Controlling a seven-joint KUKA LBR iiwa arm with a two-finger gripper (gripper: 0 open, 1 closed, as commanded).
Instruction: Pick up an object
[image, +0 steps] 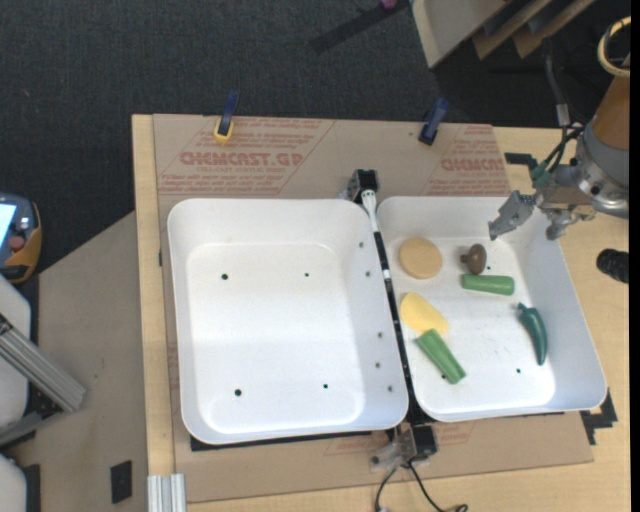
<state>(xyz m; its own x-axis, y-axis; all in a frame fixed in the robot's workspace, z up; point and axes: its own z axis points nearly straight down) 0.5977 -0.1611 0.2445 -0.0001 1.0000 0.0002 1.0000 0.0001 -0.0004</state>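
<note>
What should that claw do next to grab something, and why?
Probably drop a little toward the small brown lump. The gripper hangs open above the right bin with nothing between its fingers, and that lump is the nearest thing. The green stick lies right beside it, so it should come down carefully.
</note>
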